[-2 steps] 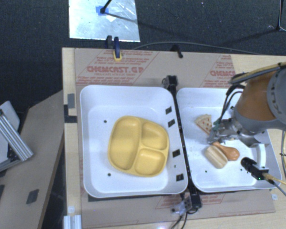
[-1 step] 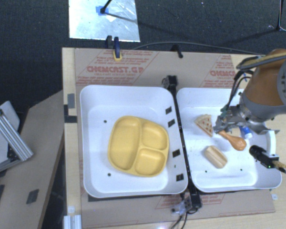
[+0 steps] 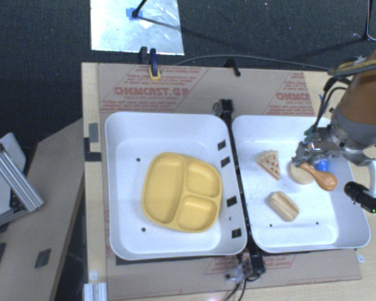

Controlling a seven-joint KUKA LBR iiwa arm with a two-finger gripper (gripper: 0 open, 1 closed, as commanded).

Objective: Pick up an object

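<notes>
Floor: dark carpet (image 3: 37,49) around the bench, almost black.
Floor patch: a shiny silver sheet (image 3: 136,16) lies on the carpet at the top, with a small blue mark on it.
Bench top: pale wooden board (image 3: 91,93), covered by a brown cardboard sheet (image 3: 175,86) with red printed letters.
Clamp: a blue and yellow clamp (image 3: 151,63) grips the far edge of the board.
Left side: a lower tan table (image 3: 56,193) and a metal aluminium rail (image 3: 12,174).
Cable: a black cable (image 3: 269,60) runs across the far edge.

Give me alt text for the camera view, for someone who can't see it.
A gripper reaches from the right into the right bin, low over a drumstick near a pizza slice and a bread roll. The left bin holds a yellow divided plate.
</notes>
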